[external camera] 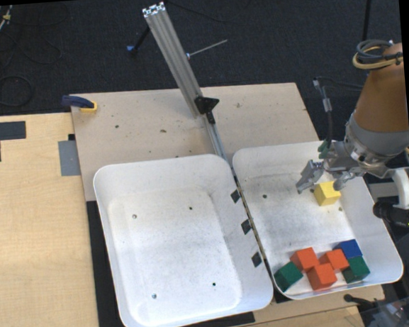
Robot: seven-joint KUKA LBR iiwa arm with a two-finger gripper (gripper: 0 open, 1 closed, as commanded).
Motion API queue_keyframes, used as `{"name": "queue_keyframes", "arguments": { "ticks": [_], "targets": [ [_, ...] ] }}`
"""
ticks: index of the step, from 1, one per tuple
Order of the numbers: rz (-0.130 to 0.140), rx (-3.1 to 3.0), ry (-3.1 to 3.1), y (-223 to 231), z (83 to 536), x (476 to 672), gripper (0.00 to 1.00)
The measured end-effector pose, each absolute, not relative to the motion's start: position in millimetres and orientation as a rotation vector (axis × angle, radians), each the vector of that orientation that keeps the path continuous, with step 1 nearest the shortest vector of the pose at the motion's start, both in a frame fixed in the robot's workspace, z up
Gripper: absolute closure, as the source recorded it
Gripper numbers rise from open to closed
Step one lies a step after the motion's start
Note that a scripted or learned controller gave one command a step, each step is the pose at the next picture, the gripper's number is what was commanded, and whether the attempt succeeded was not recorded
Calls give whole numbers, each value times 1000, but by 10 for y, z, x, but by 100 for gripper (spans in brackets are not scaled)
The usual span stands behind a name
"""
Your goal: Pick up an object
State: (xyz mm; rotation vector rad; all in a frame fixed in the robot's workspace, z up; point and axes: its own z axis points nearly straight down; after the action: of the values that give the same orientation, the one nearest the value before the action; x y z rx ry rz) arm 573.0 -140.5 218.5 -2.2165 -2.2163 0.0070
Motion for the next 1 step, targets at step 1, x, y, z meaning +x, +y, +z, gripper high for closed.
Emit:
{"name": "queue_keyframes", "arguments": {
  "ticks": [1],
  "targets": [
    [8,-2217,-2213,-1335,1557,5751,0]
  ]
}}
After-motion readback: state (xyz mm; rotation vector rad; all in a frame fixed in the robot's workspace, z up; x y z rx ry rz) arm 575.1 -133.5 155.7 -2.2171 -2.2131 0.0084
